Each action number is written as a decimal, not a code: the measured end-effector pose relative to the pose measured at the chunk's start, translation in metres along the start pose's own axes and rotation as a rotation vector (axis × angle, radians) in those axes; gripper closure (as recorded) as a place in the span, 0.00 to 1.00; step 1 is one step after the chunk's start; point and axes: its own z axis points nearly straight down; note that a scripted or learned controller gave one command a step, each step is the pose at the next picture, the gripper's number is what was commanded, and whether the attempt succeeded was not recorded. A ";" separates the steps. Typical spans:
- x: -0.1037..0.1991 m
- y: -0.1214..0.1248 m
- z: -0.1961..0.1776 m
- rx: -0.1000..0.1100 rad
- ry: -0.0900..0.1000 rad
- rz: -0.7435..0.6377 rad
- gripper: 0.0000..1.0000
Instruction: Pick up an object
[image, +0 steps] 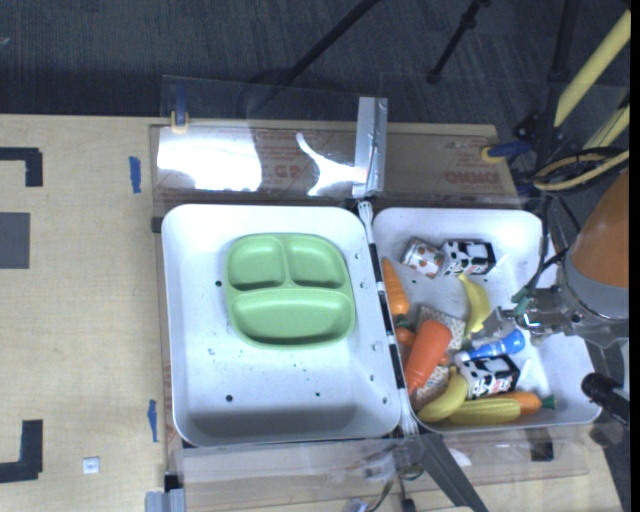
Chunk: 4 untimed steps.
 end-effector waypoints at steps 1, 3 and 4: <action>0.007 0.062 0.028 -0.005 -0.002 0.002 0.00; -0.023 0.075 0.081 -0.022 0.001 -0.001 1.00; -0.006 0.100 -0.007 -0.003 -0.002 0.071 1.00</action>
